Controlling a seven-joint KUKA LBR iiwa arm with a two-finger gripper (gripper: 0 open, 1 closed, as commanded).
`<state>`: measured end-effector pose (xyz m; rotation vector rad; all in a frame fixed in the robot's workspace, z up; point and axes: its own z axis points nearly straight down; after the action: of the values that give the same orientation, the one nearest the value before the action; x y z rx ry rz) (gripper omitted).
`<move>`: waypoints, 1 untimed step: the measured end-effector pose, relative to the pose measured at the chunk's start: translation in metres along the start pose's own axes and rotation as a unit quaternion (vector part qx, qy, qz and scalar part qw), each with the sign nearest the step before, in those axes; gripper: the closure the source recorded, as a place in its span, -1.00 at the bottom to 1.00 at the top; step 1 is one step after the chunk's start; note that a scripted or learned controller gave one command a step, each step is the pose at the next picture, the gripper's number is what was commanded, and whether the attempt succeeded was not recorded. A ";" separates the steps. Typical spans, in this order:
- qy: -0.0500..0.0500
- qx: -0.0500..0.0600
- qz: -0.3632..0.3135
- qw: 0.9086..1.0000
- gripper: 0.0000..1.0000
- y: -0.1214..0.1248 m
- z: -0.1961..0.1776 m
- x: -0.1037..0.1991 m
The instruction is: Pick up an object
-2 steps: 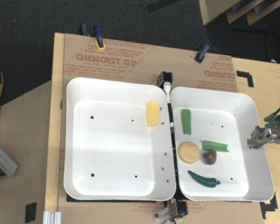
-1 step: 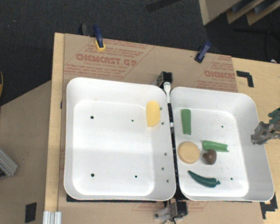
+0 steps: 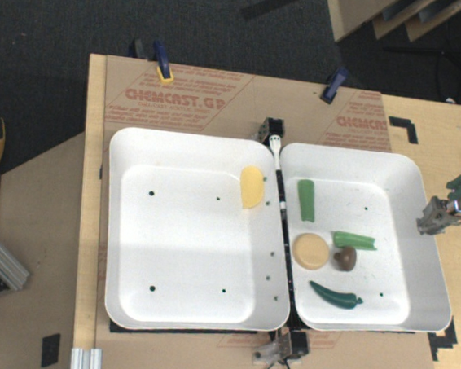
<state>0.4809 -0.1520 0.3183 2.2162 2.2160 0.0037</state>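
The right bin [image 3: 403, 177] holds several objects: an upright green block [image 3: 306, 200], a green bar [image 3: 354, 242] lying flat, a tan round disc [image 3: 311, 251], a small brown ball [image 3: 345, 258] touching the disc's right side, and a dark green pepper [image 3: 335, 295] near the front. A yellow oblong piece [image 3: 251, 187] lies in the left bin [image 3: 135, 153], close to its far right corner. My gripper [image 3: 435, 217] sits at the right bin's right rim, well to the right of all the objects, with nothing seen in it.
The two bins rest on a brown cardboard sheet [image 3: 223, 97] held by a blue and yellow clamp [image 3: 161, 62] and a blue clamp [image 3: 334, 84] at the back. A black clip [image 3: 272, 131] joins the bins at the far side. Cables [image 3: 282, 357] hang at the front.
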 end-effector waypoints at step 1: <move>-0.001 -0.001 0.000 1.000 1.00 0.001 -0.010 0.000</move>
<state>0.4816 -0.1520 0.3285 2.2140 2.2144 0.0054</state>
